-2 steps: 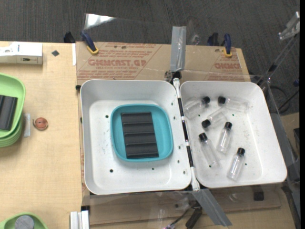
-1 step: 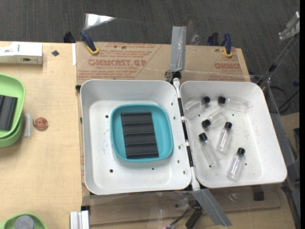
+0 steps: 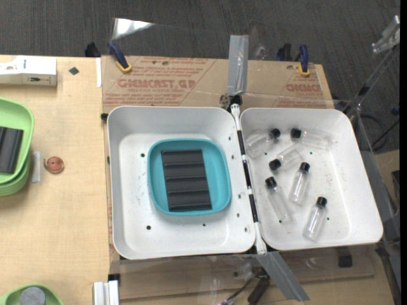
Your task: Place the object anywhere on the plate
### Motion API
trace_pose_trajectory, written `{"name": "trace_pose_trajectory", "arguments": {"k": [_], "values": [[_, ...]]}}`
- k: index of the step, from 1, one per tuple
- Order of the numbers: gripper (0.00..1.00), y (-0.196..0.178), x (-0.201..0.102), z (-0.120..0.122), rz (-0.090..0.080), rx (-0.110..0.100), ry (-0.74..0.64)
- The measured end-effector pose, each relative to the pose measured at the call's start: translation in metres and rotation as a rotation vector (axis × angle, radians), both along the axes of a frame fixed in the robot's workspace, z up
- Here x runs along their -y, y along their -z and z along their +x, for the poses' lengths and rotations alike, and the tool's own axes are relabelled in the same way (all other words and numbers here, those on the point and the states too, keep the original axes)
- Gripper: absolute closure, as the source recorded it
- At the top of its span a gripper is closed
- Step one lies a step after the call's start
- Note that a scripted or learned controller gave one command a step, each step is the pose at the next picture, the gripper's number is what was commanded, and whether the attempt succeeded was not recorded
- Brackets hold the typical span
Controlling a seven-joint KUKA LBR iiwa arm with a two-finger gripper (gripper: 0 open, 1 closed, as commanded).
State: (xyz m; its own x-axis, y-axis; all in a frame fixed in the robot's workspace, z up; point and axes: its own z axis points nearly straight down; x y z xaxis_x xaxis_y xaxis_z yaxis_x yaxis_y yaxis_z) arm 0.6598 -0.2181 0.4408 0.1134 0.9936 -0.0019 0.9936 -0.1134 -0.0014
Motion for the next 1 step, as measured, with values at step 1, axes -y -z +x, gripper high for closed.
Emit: {"name": "trace_pose_trajectory", "arguments": {"k": [1], "values": [[0.0,0.0,0.0,0.0,0.0,0.0,0.0]]}}
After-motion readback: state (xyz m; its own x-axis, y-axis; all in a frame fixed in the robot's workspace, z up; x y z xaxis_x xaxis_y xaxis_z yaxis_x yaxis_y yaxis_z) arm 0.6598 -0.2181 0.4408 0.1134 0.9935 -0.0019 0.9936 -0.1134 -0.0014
